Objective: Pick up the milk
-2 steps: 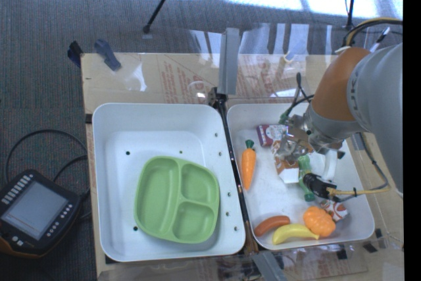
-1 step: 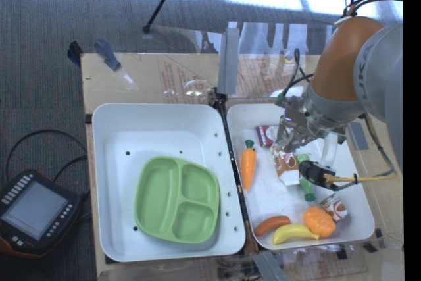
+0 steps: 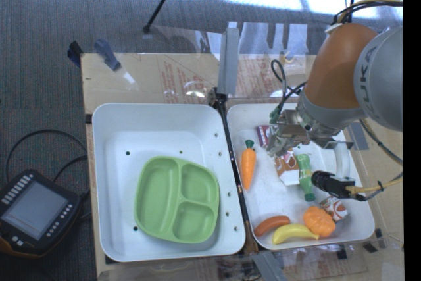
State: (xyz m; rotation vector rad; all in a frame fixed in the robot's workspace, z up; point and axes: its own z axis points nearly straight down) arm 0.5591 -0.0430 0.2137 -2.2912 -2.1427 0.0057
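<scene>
We are hovering our gripper (image 3: 284, 141) just above the milk (image 3: 287, 168), a small carton lying right of the carrot (image 3: 248, 166), though we cannot tell how wide it stands.

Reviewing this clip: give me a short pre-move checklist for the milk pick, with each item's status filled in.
1. Milk located, in right bin: ok.
2. Pincer over the milk: ok.
3. Finger state readable: cannot tell.
4. Milk held: cannot tell, the wrist hides the contact.
5. Space around milk: not ok, green bottle sits against it.
6. Carrot apart from the milk: ok.
</scene>
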